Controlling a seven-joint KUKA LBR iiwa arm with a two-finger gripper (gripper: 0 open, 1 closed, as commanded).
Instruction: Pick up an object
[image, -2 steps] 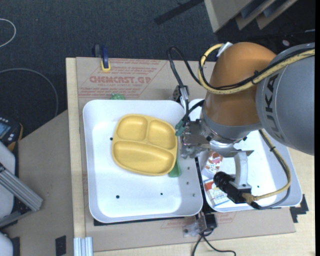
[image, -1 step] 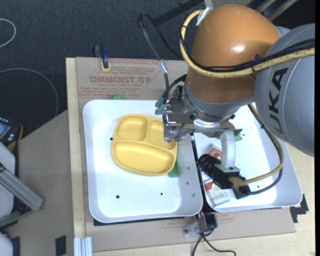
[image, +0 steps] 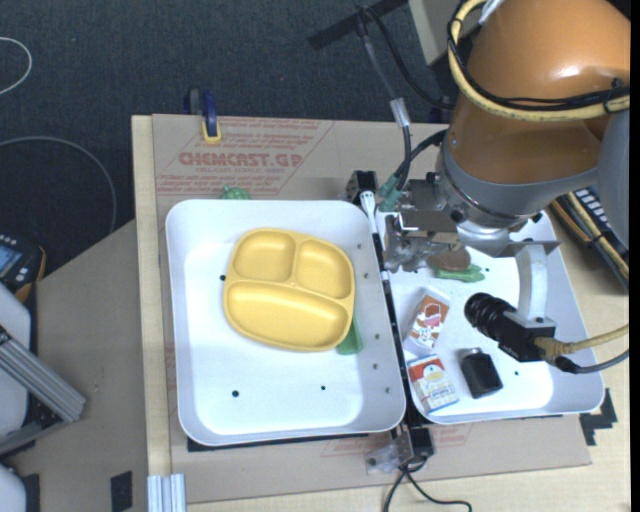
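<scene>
Hovering pincer (image: 412, 243) above right bin (image: 540, 395)

Brown board (image: 250, 150) under bins; blue clamp (image: 209, 113)

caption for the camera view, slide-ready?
Arm's gripper low over the right bin; yellow divided plate sits in the left bin.

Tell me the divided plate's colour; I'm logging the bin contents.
Yellow. The divided plate shows clearly in the camera view, lying in the left bin.
</scene>
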